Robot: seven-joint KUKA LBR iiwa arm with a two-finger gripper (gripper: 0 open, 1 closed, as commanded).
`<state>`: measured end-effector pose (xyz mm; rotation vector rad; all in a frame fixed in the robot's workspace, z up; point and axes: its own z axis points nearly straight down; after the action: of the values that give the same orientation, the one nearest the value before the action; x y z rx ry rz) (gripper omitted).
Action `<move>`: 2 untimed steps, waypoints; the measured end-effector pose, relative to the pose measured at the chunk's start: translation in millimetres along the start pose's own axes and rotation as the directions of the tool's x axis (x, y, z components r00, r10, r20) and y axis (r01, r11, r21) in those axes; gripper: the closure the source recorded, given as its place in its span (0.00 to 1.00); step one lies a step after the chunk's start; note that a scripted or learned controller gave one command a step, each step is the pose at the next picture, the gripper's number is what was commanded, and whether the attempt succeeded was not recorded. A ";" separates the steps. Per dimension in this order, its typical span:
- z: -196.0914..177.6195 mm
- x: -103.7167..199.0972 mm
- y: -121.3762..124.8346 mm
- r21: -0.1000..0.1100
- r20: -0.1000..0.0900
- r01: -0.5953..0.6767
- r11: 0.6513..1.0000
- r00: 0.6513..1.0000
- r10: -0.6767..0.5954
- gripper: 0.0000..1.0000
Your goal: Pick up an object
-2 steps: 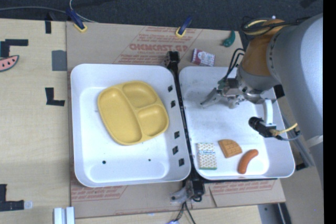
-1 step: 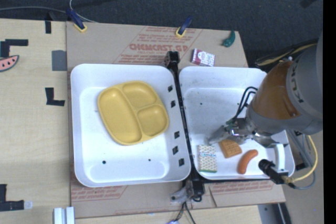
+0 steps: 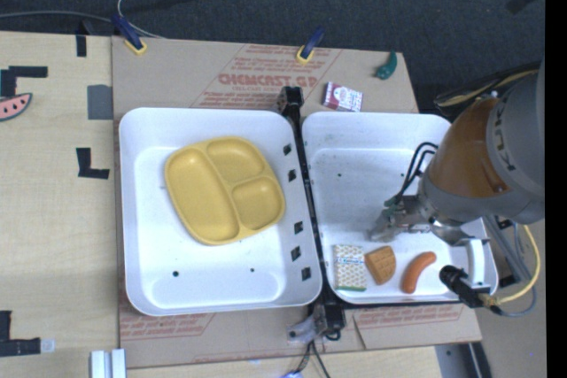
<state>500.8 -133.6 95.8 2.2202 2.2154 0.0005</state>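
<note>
I see my gripper (image 3: 387, 226) low in the right white bin (image 3: 354, 146), just above a tan bread-like wedge (image 3: 381, 264); I cannot tell its grip state. An orange sausage-shaped toy (image 3: 418, 272) and a small printed packet (image 3: 349, 266) flank the wedge along the near wall. The bin's far half lies open.

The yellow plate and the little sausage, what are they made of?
The yellow plate looks like smooth moulded plastic, with three shaped compartments and a soft sheen. The sausage is probably toy plastic or rubber: even orange colour, slightly glossy.
</note>
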 end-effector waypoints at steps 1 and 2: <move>0.1 0.1 -0.1 0.000 0.000 0.000 1.000 1.000 0.000 0.00; 9.7 33.7 8.2 0.001 -0.001 0.002 1.000 1.000 -0.002 0.00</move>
<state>509.1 -99.9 86.1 2.2186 2.2190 0.0011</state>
